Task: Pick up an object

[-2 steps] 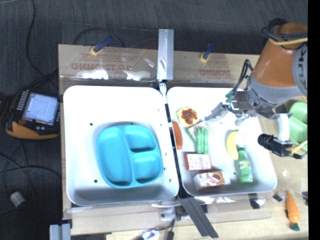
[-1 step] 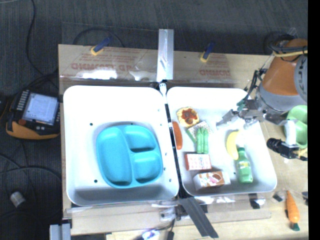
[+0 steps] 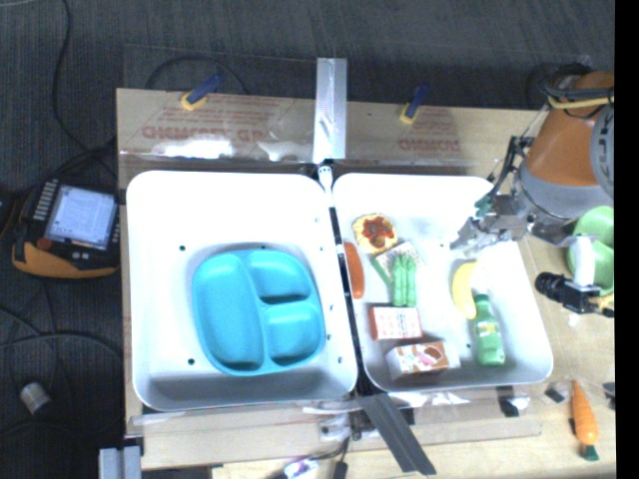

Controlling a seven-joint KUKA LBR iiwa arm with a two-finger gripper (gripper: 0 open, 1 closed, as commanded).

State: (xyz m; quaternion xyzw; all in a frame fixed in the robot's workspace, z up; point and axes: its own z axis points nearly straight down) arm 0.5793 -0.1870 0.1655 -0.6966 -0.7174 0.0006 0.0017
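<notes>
Boxes [image 3: 417,357] (front rim), hand [image 3: 477,230] above.

My bench [image 3: 439,133] carries two white bins, the left bin [image 3: 160,218] touching the right bin [image 3: 519,312], and a carrot [image 3: 584,419] just beside the right bin.

From my console the two bins [image 3: 150,267] look like smooth white plastic with a soft sheen. The blue tray [image 3: 258,307] reads as matt plastic. The bench [image 3: 140,118] seems bare wood under clear glossy film. The green bottle [image 3: 487,333] is shiny, probably plastic. The upright post [image 3: 330,108] looks like brushed metal.
</notes>
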